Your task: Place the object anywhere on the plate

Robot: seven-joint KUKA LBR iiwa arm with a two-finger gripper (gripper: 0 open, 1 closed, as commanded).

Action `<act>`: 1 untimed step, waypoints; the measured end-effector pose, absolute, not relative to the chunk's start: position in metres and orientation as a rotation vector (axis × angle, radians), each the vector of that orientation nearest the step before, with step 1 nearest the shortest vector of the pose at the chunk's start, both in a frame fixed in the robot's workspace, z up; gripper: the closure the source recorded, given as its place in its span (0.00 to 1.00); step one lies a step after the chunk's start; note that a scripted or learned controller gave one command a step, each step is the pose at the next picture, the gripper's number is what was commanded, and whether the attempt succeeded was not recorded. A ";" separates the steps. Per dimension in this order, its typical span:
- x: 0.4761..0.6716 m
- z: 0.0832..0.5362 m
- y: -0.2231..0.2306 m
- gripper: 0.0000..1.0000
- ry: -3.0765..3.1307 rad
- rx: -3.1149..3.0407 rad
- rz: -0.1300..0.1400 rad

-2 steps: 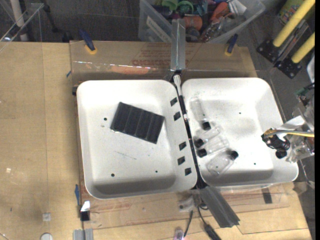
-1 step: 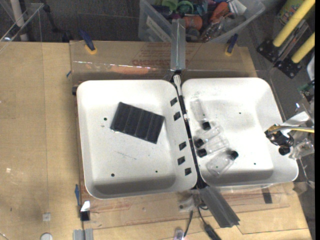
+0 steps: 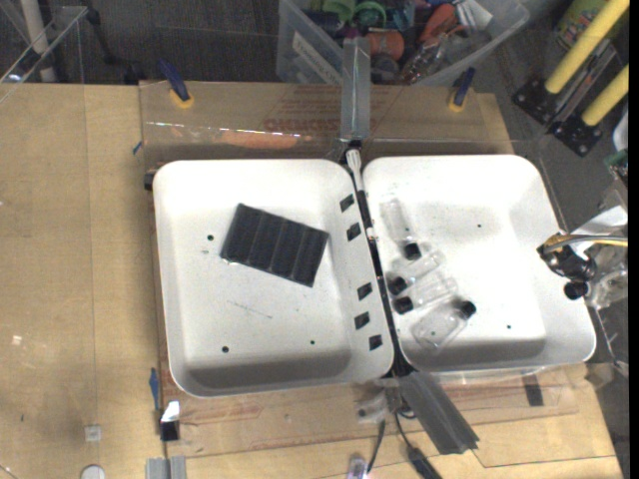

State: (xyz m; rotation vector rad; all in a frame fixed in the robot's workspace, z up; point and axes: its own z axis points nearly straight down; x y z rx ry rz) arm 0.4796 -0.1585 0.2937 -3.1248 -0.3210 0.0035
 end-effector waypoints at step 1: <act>0.480 0.371 -0.132 1.00 -0.323 -3.124 0.004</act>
